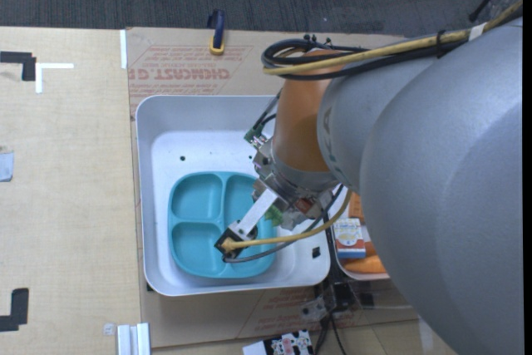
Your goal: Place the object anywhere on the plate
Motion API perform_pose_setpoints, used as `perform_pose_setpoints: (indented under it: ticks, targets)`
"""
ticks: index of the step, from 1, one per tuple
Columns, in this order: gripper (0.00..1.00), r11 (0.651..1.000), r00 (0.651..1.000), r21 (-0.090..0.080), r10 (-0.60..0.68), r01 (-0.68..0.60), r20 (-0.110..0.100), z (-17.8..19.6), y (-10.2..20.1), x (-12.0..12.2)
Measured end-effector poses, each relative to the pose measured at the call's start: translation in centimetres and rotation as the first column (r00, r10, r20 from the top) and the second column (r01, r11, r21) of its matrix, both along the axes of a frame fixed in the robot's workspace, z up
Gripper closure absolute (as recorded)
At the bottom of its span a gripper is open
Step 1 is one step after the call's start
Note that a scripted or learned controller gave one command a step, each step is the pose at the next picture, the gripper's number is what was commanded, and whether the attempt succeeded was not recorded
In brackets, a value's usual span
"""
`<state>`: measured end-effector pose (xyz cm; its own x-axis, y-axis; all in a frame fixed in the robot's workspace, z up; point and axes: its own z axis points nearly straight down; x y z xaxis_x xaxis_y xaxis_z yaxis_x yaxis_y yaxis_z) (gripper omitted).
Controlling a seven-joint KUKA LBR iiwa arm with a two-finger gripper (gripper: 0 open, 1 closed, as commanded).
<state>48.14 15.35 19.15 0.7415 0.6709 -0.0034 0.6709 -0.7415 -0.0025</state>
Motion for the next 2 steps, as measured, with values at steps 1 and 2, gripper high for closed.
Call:
perform_pose_setpoints:
  ticks: [1, 2]
  targets:
    - [1.00, 0.910, 0.910, 0.002, 0.415, -0.415, -0.001, 2.08, -2.56, -0.29]
    - [0.00, 0.909, 0.909, 0.001, 0.416, -0.416, -0.001, 2.09, -2.56, -0.29]
